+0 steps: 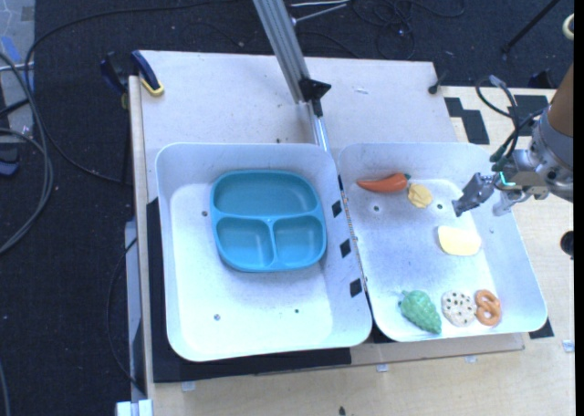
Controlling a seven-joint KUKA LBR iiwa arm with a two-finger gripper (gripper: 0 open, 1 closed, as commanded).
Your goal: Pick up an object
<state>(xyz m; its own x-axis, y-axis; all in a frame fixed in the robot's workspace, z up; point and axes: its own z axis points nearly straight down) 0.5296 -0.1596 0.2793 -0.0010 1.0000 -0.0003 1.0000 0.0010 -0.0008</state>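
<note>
We find the gripper (pixel 476 193) poised over the upper right part of the right bin (pixel 511 264), reaching in from the right edge of the camera view. Its two dark fingers stand slightly apart, and we see nothing between them; it holds no object.

The nearest candidate is a pale yellow, flattish food piece (pixel 459 241), lying just beside the fingertips at about 6 o'clock from them, a touch toward 7. Its long axis runs roughly 3 to 9 o'clock. We judge that a short drop toward 6 o'clock would bring the fingers over it.

Other items in the same bin: a small yellow piece (pixel 420 195) near, at 9 o'clock of the gripper; an orange-red pepper (pixel 383 183) further on, long axis 3 to 9 o'clock; and, well apart along the near rim, a green leafy item (pixel 421 310), a spotted cookie (pixel 458 308) and a pretzel (pixel 487 306).

The left bin (pixel 182 314) carries a blue divided tray (pixel 268 221), well apart from the gripper at 9 o'clock.
</note>
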